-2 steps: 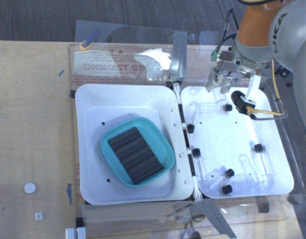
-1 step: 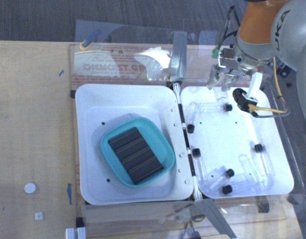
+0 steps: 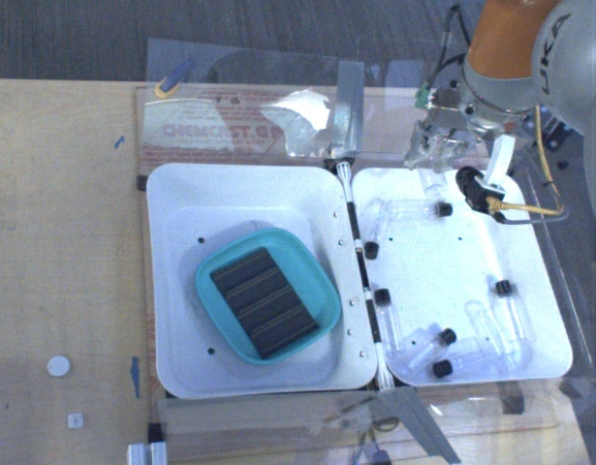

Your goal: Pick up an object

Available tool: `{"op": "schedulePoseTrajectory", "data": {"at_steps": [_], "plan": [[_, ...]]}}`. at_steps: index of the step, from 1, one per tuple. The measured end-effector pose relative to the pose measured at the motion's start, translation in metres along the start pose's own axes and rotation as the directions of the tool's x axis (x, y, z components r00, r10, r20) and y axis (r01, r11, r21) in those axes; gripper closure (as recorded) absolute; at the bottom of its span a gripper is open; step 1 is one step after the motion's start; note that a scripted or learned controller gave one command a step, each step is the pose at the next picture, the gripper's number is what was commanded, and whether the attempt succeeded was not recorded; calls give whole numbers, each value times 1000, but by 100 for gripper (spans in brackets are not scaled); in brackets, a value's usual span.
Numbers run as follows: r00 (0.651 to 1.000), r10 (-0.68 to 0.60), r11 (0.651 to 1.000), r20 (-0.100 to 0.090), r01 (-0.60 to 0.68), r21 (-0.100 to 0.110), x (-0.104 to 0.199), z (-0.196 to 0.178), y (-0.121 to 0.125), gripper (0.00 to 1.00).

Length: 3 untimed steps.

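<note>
In the left bin [image 3: 172, 260] a teal dish [image 3: 322, 294] holds a black ridged block [image 3: 265, 301]. Several clear vials with black caps lie in the right bin [image 3: 453, 260]: one near the far edge [image 3: 419, 207], one by the divider [image 3: 371, 238], one at the right [image 3: 508, 303], and a cluster at the near side [image 3: 428, 349]. My gripper [image 3: 441, 151] hangs over the far edge of the right bin, just above the far vial. Nothing shows held in it.
A clear plastic sheet and a printed cardboard strip [image 3: 220, 124] lie behind the bins. A black connector with a yellow cable [image 3: 482, 194] dangles from the wrist over the right bin's far right corner. Wooden bench top [image 3: 65, 260] stretches to the left.
</note>
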<state>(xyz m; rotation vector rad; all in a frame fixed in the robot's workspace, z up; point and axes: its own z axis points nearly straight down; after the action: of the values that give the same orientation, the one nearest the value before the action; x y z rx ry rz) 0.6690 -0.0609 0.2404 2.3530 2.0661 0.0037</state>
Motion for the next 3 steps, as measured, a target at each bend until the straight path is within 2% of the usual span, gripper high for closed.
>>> {"op": "schedulePoseTrajectory", "data": {"at_steps": [2, 3], "plan": [[1000, -3, 1000, 4, 3, -7, 0, -21, 2, 100], [996, 91, 996, -4, -91, 13, 37, 9, -7, 100]]}}
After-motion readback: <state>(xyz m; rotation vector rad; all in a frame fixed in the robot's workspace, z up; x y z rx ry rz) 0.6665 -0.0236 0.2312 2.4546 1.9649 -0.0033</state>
